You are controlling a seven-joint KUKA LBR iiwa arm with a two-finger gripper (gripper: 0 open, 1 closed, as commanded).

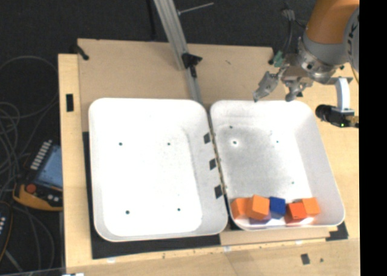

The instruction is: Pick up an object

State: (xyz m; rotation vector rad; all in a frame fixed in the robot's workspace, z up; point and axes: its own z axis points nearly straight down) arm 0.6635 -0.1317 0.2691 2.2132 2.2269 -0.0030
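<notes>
Bench (139, 69) carries two white bins side by side. Left bin (151, 169): nothing but a few dark specks on its floor. Right bin (272, 147): all blocks sit here, bunched along the near wall.

Count of blocks: five in view. Four orange, one blue.
- Orange block (240, 207) at the left end of the row.
- Second orange block (260, 206) touching it, tilted slightly.
- Blue block (277, 206) just beside that, mid-row.
- Third orange (295, 211) and fourth orange (310, 206) touching each other at the right end.
A purplish patch shows under the second orange block; too small to tell what it is.

Gripper (276, 89) hangs over the far rim of the right bin, well apart from the blocks. Its two fingers stand spread, a clear gap between them, nothing held.

One arm (329, 20), orange band above the wrist, enters from the upper right. One slanted metal rail (172, 23) crosses the far bench. A handheld pendant (45, 169) lies left of the bench among cables.
</notes>
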